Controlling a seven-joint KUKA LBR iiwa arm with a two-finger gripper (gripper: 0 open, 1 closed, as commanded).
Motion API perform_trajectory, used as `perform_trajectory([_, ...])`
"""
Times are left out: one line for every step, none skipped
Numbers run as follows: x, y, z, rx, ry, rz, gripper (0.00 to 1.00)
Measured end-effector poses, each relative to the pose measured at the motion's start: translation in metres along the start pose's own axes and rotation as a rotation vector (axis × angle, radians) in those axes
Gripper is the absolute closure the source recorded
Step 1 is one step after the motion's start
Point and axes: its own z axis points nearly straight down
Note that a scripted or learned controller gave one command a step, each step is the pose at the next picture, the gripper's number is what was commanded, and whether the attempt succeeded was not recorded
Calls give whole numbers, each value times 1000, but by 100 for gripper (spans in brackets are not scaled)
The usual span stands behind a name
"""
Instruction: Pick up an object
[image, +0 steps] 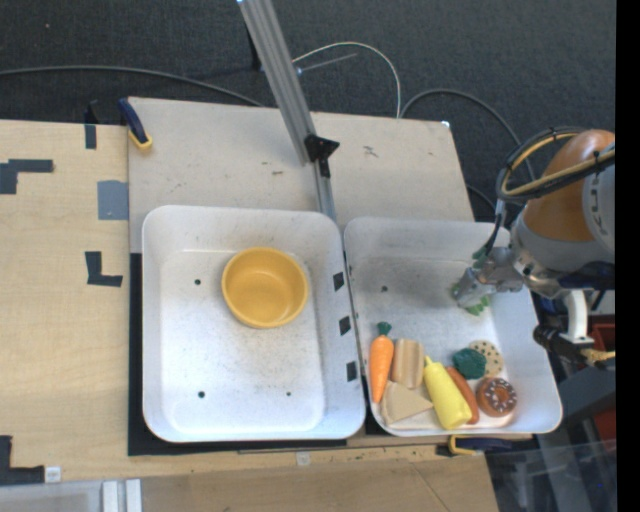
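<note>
Yellow bowl (264, 287), orange carrot (380, 367) (green-topped), white speckled bins (170, 330).

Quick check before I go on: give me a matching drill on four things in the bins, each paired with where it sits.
Things:
1. bowl
2. carrot
3. donut
4. gripper

Places:
A. right bin, near its front right corner
B. over the right bin's bare upper part
C. left bin, alone
D. right bin, leftmost of the food pile

Pairs: 1-C, 2-D, 3-A, 4-B
</note>
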Motion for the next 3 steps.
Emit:
perform_trajectory([4,-1,-43,-5,0,2,100])
perform_trajectory([4,0,-75,-5,0,2,100])
perform_trajectory([67,9,-79,-2,3,-4,100])
